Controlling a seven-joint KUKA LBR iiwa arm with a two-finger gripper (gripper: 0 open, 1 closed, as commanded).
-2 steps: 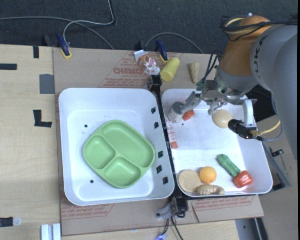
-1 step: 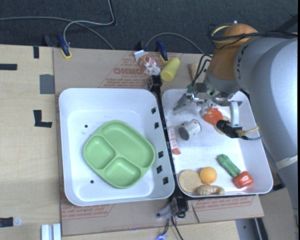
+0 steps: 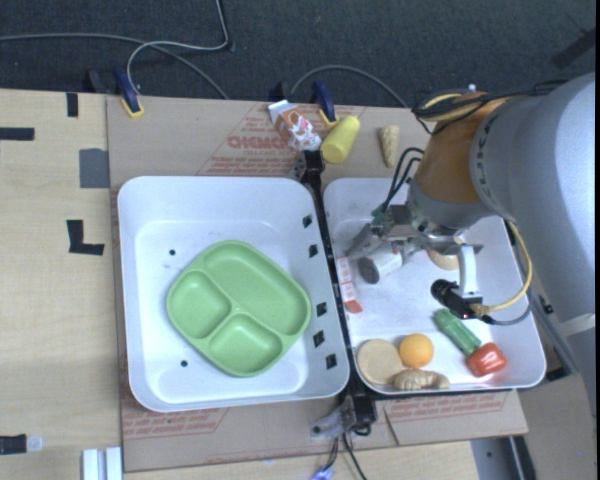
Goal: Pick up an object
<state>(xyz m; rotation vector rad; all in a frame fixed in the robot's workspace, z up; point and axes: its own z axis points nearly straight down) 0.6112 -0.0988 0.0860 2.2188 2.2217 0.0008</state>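
I'm lowering the end effector (image 3: 372, 251) onto a small grey cylinder (image 3: 378, 266) in the right bin (image 3: 520, 298); can't tell its grip state, so next is confirming capture before lifting.

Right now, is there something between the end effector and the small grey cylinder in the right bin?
Nothing visible stands between them. The end effector sits right at the small grey cylinder, in the upper left of the right bin. The orange ball lies apart, nearer the front.
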